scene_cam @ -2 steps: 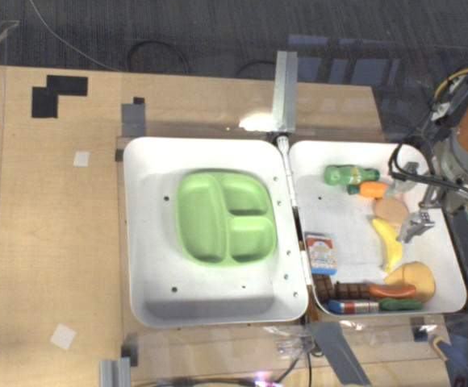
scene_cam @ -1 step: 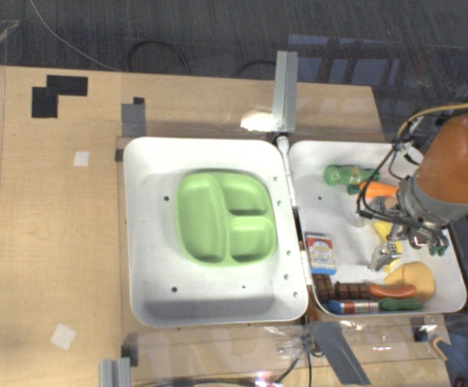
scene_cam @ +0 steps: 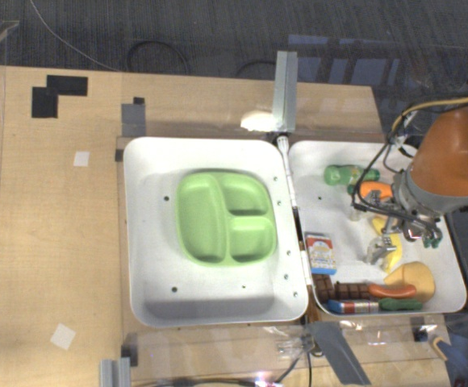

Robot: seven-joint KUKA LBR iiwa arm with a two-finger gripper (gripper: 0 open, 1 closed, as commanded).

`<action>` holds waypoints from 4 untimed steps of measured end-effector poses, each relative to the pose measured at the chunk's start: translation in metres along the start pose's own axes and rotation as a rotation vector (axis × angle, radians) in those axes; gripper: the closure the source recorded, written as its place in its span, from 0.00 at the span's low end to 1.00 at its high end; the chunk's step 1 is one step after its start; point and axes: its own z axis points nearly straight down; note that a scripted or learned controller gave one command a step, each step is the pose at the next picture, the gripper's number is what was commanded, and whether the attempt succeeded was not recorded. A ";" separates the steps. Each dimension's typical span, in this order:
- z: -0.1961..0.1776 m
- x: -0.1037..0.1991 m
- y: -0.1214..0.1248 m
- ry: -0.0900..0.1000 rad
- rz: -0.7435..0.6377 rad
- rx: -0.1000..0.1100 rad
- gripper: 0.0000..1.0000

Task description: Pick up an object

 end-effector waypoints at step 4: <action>-0.210 -0.118 0.026 -0.002 0.052 -0.004 1.00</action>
